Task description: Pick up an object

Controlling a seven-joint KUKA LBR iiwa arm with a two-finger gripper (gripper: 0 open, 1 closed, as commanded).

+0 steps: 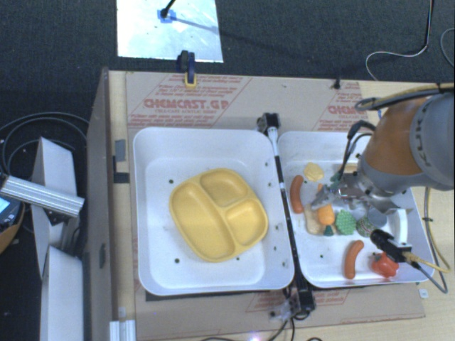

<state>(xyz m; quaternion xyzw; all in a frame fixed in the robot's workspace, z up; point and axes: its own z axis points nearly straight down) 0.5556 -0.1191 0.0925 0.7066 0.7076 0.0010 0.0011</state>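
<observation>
A yellow tray (217,213) lies in a white bin (153,190); beside it, orange sausages (296,193).

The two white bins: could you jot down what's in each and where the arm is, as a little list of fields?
left bin: one yellow divided tray
right bin: small toy foods, among them two sausages, a carrot, a green piece, a red piece
arm: reaches in from the right, over the right bin
gripper: low among the toy foods, near the carrot
held object: cannot tell
</observation>
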